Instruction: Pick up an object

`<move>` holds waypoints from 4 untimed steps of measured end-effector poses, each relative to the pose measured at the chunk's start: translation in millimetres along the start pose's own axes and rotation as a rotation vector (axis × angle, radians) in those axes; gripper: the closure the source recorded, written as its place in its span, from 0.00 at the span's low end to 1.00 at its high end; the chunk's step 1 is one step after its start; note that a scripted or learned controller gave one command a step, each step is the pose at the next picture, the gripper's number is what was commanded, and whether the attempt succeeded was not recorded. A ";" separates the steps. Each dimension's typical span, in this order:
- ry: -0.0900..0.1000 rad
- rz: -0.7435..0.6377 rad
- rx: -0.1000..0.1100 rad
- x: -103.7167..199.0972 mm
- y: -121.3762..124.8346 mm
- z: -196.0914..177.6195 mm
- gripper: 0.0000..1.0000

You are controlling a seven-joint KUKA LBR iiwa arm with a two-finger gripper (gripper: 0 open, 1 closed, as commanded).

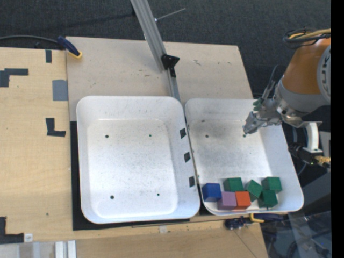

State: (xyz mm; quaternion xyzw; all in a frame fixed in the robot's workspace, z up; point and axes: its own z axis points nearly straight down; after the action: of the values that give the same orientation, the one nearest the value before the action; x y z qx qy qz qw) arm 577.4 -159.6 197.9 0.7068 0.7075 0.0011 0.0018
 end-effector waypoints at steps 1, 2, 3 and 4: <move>0.001 0.000 0.002 0.3 0.8 -21.6 1.00; 0.003 -0.005 0.005 48.0 -12.3 -32.5 1.00; 0.002 -0.005 0.006 100.0 -19.7 -23.0 1.00; 0.004 -0.007 0.007 162.1 -35.0 -29.3 1.00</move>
State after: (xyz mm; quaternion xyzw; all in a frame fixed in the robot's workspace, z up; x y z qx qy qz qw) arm 542.1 2.5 227.0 0.7042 0.7100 0.0001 -0.0020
